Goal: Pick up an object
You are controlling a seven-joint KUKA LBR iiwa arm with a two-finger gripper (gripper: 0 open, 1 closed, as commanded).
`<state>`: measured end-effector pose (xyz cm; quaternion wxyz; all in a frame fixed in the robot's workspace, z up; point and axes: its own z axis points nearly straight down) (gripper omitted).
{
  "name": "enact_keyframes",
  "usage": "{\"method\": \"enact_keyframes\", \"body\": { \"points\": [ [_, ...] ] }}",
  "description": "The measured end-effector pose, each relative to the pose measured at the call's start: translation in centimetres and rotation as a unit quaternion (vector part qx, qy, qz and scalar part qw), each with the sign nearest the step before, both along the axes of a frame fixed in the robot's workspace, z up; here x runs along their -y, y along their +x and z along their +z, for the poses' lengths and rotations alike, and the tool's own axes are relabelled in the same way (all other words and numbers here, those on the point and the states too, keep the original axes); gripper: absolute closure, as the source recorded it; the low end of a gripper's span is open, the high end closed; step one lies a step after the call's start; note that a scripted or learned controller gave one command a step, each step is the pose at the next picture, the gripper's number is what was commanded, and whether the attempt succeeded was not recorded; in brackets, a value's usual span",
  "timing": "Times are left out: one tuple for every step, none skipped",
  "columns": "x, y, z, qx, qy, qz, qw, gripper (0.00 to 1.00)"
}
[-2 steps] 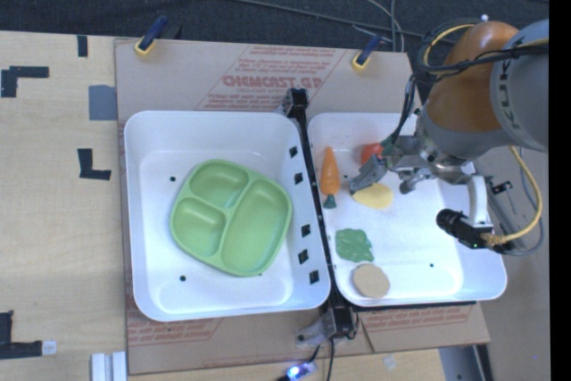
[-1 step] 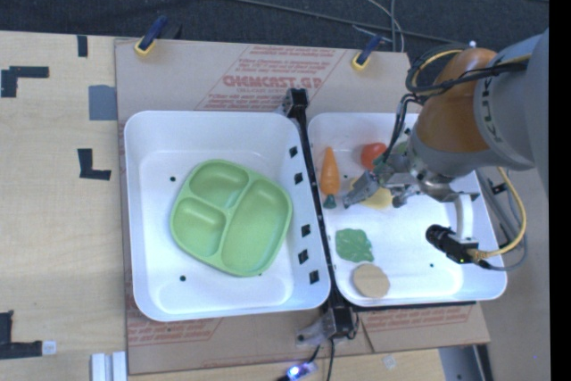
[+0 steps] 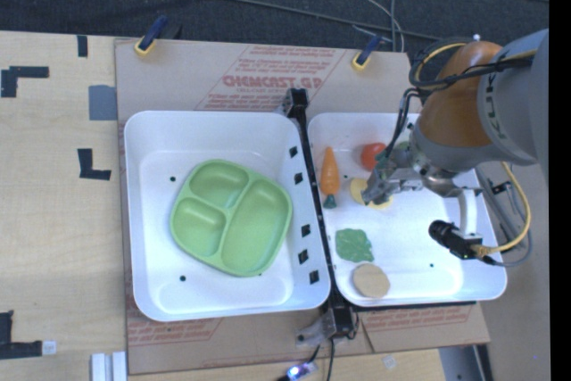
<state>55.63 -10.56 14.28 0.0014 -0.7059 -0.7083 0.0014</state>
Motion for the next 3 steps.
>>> {"method": "enact_keyframes", "body": {
  "points": [
    [-0.7, 0.0, 6.1, 0.004, -0.0002, -0.001, 1.0000, 1.00],
    [-0.7, 0.0, 6.5, 0.002, 0.0002, -0.001, 1.0000, 1.00],
    [-5.9, 2.5, 6.3, 0.002, 0.0008, 0.002, 1.0000, 1.00]
  ]
}}
